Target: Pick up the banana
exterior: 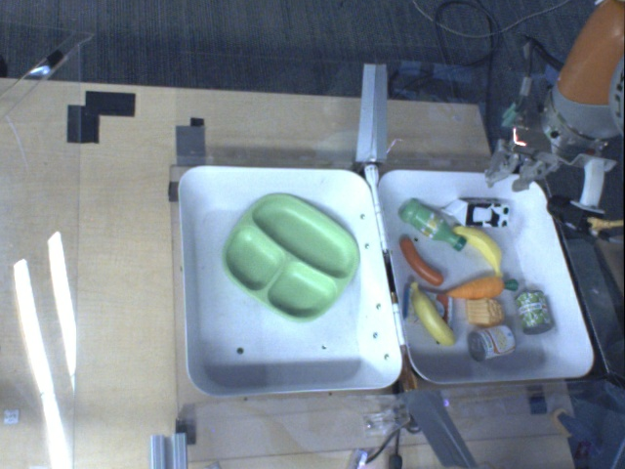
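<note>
Yellow curved banana (433,317), unheld

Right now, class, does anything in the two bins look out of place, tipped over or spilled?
Nothing is spilled. The green bottle lies on its side in the right bin, one end against a banana, and a small can lies tipped beside an upright one. The green tray sits askew in the left bin.

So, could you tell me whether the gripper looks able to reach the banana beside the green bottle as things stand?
Probably yes: the gripper hangs at the right bin's far edge, and the banana lies uncovered, though the green bottle touches its end.
</note>
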`<state>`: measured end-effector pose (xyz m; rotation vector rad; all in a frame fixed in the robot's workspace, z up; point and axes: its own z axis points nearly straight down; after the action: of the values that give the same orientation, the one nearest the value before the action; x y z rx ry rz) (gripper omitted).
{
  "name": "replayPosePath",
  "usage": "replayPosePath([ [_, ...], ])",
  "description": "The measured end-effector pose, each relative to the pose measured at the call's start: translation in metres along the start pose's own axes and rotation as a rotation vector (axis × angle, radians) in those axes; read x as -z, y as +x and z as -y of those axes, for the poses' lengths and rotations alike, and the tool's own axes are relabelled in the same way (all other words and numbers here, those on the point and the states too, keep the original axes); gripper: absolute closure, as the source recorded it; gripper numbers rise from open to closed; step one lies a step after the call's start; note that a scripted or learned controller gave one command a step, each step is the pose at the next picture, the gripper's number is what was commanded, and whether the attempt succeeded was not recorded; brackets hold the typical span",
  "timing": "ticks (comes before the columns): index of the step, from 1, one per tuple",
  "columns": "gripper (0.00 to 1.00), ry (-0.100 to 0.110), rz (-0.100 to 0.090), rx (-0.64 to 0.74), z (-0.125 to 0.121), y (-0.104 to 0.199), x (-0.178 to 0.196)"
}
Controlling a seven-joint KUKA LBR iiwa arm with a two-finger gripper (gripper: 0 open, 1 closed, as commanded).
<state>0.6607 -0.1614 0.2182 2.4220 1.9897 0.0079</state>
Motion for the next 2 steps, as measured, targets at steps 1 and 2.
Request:
replayPosePath([
  [1,0.0,0.002,0.0,0.001,0.0,0.0,-0.001],
  [2,0.0,0.004,0.0,0.076,0.023,-0.042,-0.063],
])
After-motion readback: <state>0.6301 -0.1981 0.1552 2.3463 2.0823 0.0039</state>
